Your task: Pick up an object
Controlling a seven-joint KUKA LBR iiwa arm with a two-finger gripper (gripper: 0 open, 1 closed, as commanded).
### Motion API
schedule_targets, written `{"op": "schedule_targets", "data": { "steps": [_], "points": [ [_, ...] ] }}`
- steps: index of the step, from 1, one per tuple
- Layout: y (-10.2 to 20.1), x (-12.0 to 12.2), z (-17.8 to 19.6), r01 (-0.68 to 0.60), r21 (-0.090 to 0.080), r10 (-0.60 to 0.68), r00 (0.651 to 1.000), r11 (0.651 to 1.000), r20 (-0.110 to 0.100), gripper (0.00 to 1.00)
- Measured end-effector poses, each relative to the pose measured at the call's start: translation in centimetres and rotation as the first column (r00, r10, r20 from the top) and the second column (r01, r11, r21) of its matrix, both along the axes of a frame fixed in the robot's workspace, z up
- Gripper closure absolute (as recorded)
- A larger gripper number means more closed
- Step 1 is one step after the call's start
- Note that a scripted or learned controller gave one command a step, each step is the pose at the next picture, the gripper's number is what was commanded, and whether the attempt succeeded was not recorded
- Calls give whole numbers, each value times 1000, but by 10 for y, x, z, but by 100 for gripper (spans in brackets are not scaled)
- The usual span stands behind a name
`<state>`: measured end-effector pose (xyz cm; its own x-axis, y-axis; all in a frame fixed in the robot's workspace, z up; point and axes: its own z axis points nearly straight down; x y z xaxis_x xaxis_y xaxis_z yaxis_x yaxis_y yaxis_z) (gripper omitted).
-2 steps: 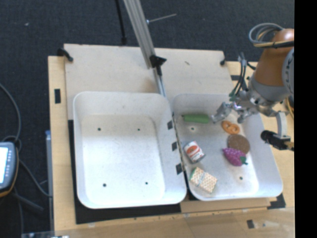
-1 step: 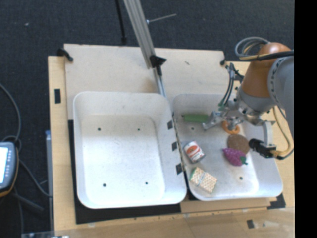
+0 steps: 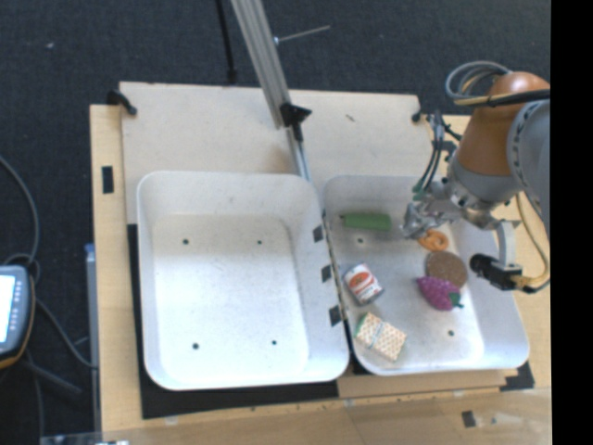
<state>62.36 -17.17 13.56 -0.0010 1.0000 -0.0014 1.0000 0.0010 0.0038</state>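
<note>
Two shallow white bins on a bench: left bin (image 3: 232, 281); right bin (image 3: 500, 336). Right bin contents: flat green oblong piece (image 3: 366, 221) at the back; small red-and-white can (image 3: 362, 284) mid-bin; tan checkered wafer block (image 3: 381, 336) at the front; small orange object (image 3: 433, 240); brown round disc (image 3: 446, 267); purple bunch of toy grapes (image 3: 439, 292). Gripper (image 3: 419, 219) low over the right bin, just beside the orange object; jaw state cannot be told, nothing seen held.

A pale wooden table (image 3: 204, 128) carries two shallow white bins touching side by side: left bin (image 3: 232, 276) toward nine o'clock, right bin (image 3: 463, 341) toward three o'clock.
</note>
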Motion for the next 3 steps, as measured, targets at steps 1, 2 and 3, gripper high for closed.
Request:
{"op": "schedule_targets", "data": {
  "steps": [1,2,3],
  "points": [
    [-7,3,64,0,-1,0,1000,1000,5,100],
    [-8,5,115,-3,-1,3,1000,1000,3,100],
    [46,9,106,-5,1,5,1000,1000,-4,100]
  ]
}}
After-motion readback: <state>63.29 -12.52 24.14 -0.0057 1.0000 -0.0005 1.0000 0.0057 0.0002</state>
